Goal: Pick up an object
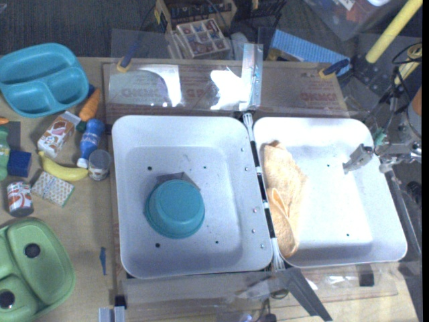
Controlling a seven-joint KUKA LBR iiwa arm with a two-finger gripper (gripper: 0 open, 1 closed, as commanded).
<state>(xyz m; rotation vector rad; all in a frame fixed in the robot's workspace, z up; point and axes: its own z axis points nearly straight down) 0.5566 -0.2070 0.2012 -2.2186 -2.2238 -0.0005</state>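
Note:
A teal bowl (pixel 175 208) lies upside down in the middle of the left bin (pixel 134 146). A tan cloth (pixel 282 193) is crumpled along the left wall of the right bin (pixel 382 240). My gripper (pixel 357 157) hovers over the right bin's right side, near its rim, reaching in from the right. It is well apart from the cloth, and I see nothing in it.
Left of the bins lie a blue divided tray (pixel 41 78), a banana (pixel 62 168), a blue bottle (pixel 89 141), a small can (pixel 99 164) and a green tray (pixel 30 267). Shiny panels (pixel 181 86) stand behind the bins.

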